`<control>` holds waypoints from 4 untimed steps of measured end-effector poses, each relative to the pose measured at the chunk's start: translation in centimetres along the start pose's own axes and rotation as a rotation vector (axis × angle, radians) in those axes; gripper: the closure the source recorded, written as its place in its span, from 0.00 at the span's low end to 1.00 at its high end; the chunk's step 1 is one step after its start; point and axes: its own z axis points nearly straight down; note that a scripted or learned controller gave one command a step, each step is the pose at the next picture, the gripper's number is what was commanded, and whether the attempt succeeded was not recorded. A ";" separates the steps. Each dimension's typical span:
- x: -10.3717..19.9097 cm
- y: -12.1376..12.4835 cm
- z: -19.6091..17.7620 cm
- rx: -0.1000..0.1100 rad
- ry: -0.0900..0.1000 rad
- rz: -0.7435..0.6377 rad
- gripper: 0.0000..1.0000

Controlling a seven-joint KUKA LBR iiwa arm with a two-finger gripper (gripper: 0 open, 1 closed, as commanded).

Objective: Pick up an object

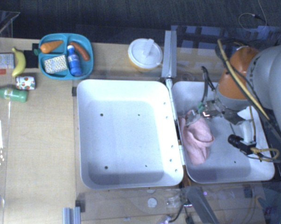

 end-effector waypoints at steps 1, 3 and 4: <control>-0.1 0.3 -1.0 -0.004 -0.001 -0.003 1.00; 0.8 7.9 -12.8 0.012 0.006 -0.366 1.00; -2.0 7.2 -10.3 0.013 0.008 -0.463 1.00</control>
